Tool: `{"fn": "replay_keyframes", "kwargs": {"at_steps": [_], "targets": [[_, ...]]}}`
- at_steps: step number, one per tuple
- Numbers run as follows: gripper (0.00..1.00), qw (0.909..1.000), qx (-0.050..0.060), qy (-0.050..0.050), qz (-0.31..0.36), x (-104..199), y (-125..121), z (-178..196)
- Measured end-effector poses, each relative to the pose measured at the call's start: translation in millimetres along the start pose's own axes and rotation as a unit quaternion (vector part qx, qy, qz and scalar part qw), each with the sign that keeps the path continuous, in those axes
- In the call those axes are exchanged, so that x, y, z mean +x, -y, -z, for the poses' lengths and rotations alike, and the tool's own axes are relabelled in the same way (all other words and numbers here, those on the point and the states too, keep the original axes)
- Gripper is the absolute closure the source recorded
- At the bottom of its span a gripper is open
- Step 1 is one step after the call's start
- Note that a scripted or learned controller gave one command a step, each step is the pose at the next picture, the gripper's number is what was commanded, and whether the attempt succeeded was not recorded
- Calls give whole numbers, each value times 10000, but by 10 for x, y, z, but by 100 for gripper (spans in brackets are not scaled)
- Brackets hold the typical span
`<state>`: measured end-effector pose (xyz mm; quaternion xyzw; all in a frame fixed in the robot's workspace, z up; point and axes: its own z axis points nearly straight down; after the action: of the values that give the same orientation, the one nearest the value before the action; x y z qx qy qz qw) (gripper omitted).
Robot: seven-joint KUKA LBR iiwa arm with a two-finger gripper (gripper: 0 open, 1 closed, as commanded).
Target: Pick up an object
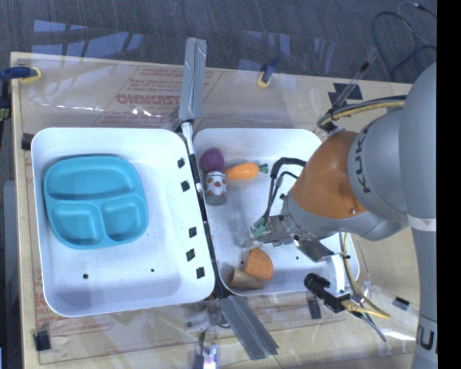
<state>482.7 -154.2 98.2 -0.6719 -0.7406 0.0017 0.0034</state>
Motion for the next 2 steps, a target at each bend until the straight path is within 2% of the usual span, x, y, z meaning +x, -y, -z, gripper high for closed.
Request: {"fn": "replay_keyframes", "kwargs": {"at_steps": [1,2], "targets": [[100,9961,-28,15,881,319,25,1309],[0,9961,-26,15,877,317,27,1307]]}}
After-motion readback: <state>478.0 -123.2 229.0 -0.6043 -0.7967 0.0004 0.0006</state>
